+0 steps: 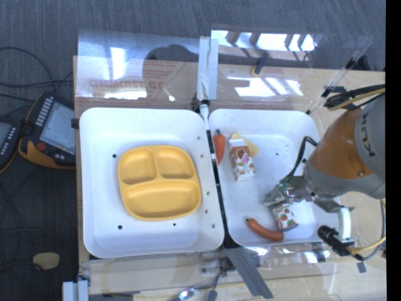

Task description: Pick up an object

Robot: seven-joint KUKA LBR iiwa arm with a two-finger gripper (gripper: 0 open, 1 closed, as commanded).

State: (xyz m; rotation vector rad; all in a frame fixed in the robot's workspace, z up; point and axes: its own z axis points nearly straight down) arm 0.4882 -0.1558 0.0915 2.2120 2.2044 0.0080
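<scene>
From my remote seat I see the arm (pixel 351 149) reaching in from the right of the frame, its orange band over the right edge of the right bin (pixel 276 121). The gripper (pixel 283 196) sits low in the lower right part of that bin, directly above a small carton (pixel 285 217) with a red and white print. The carton lies just beneath the gripper, touching it or nearly so, but I cannot tell whether it is between them, and I cannot tell whether the gripper is open or closed.

Just below and left of that carton, a sausage (pixel 264 229) lies near the bin's lower wall, close to the carton. In the upper left part of the same bin, a second carton (pixel 242 161) lies tilted, with a yellow piece (pixel 250 146) partly under its upper right side. A carrot (pixel 219 147) rests beside the divider between the bins, just left of that carton.

The left bin (pixel 100 231) holds a yellow divided plate (pixel 160 182), roughly centred, with two small compartments at the top and one long one below.

Both bins sit side by side on the surface (pixel 351 83). At the far left of the frame, on the floor, a pendant (pixel 51 130) with a screen lies among black cables.
</scene>
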